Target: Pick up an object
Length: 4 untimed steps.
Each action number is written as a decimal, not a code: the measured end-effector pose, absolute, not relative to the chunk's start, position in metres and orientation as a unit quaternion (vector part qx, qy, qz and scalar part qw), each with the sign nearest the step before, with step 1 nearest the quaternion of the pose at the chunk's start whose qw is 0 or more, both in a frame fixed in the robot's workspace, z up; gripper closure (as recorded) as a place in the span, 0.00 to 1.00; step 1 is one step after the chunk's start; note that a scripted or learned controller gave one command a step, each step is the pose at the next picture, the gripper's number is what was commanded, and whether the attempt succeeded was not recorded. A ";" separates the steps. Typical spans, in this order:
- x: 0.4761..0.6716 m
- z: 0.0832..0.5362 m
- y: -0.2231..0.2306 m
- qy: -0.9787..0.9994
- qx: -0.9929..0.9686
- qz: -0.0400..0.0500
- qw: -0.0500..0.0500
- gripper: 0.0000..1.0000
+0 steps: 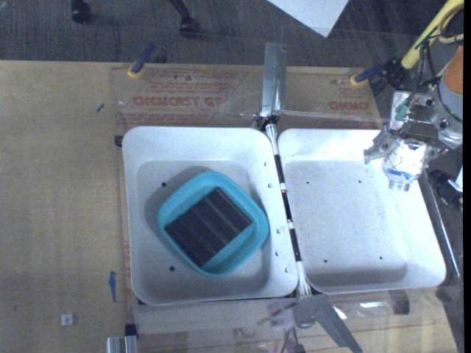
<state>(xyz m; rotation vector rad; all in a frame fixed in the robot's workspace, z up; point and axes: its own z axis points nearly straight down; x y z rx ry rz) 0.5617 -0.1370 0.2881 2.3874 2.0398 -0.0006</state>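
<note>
Looking down at a slant on a wooden bench [51, 197], two shallow white bins sit side by side, their inner rims touching along a central seam. The left bin [140, 160] holds a light blue dish [254, 219] with rounded corners, turned diamond-wise and lying near the bin's middle. Inside the dish rests a dark ribbed block [207, 226], filling most of its floor. The right bin [353, 226] has a bare white floor speckled with small dots. At its upper right corner the gripper [401, 169] hangs over the rim, well apart from the dish; whether it is open or closed cannot be told. The grey arm [450, 116] enters from the right edge.
</note>
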 end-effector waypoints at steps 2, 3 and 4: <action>0.632 0.101 -0.205 0.679 0.734 0.001 -0.004 0.00; 0.642 0.089 -0.193 0.765 0.645 -0.003 -0.001 0.00; 0.662 0.091 -0.216 0.757 0.653 -0.004 -0.023 0.00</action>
